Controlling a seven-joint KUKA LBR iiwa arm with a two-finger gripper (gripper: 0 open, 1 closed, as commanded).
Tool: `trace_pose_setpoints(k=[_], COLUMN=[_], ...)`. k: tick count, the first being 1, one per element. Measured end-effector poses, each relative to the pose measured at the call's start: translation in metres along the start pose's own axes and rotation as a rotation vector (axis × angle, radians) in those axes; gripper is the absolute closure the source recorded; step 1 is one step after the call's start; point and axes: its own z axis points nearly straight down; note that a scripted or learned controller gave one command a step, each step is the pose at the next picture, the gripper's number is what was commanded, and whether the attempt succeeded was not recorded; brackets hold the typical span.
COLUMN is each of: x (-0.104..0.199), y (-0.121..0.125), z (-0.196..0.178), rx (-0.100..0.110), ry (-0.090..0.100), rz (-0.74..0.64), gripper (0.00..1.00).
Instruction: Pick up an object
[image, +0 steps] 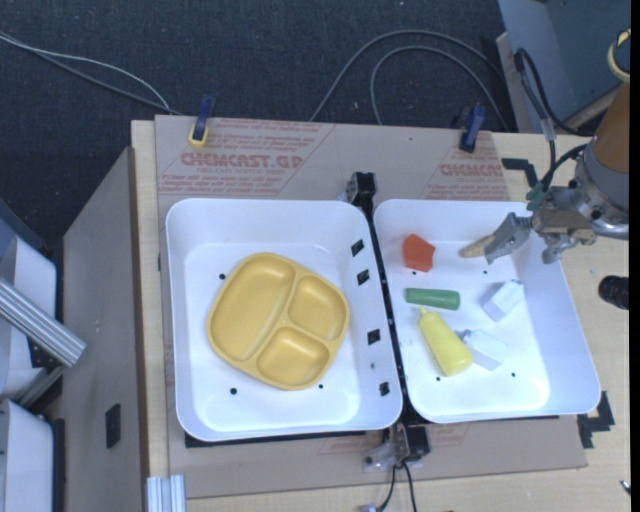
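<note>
In the right bin lie an orange-red block, a green cylinder, a yellow bottle-shaped toy and two whitish pieces, one of them next to the yellow toy. My gripper hangs over the bin's upper right part, above and to the right of the white piece. Its fingers point left and down, spread apart, and nothing sits between them.
The left bin holds a yellow divided plate. A black divider with clips runs between the bins. Blue clamps hold the cardboard at the back. Cables loop behind the bench.
</note>
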Motion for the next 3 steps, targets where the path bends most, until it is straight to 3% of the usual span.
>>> trace_pose_setpoints(k=[1, 2, 3], x=[-0.005, -0.004, -0.079], y=[-0.060, -0.058, -0.050], z=[-0.237, -0.238, -0.238], rx=[-0.024, -0.007, -0.005], ry=[-0.006, -0.004, -0.005], rz=[0.000, -0.002, 0.007], gripper=[0.00, 1.00, 1.00])
